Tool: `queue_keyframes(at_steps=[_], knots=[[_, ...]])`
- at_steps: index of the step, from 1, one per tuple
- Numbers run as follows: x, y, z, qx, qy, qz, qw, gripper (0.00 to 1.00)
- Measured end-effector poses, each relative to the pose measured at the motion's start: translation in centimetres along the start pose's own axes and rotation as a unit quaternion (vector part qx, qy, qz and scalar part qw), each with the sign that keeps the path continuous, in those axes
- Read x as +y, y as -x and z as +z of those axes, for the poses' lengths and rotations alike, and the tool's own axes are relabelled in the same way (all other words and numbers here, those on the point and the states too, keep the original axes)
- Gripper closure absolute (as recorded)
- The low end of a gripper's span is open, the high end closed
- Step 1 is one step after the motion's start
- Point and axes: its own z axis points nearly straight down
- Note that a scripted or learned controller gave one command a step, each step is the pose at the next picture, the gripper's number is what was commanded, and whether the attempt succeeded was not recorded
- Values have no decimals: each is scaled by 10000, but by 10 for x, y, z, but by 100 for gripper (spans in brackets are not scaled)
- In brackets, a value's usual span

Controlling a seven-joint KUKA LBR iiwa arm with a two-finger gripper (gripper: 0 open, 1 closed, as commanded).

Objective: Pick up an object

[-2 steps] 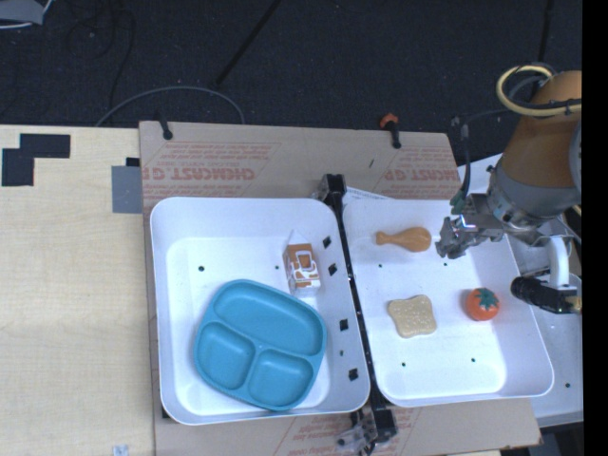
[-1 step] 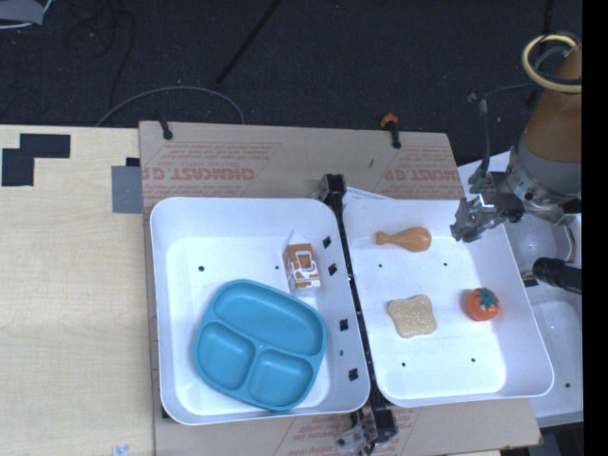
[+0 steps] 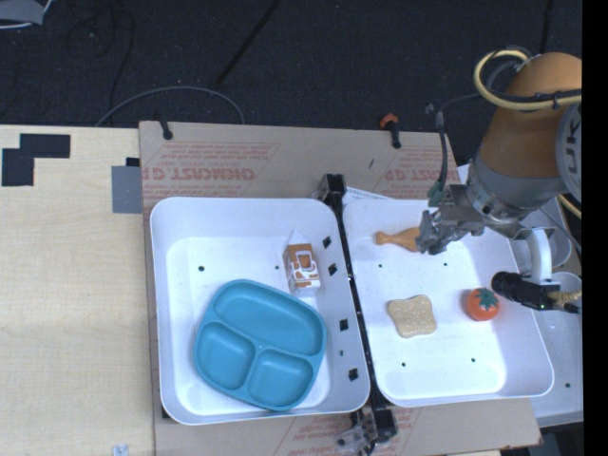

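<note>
In the right bin [image 3: 475,373] lie a tan slice of toast [image 3: 411,316] near the middle, a red tomato-like toy [image 3: 482,304] at the right, and a brown drumstick-shaped toy [image 3: 397,239] at the back. My gripper [image 3: 432,240] hangs over the back of this bin, its tip right at the drumstick's thick end. The left bin [image 3: 176,255] holds a blue divided plate [image 3: 259,343] and a small orange-and-white carton [image 3: 302,267] standing behind it.
A black divider [image 3: 347,297] runs between the two bins. Brown cardboard [image 3: 247,160] lies under them. The arm's grey and orange body [image 3: 527,141] looms over the right bin's back right corner.
</note>
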Motion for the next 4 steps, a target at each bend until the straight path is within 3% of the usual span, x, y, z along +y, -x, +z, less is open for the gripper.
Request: queue_keyframes(at_steps=[4], knots=[[-37,-194,34,-7,-7,-2,10000,100]])
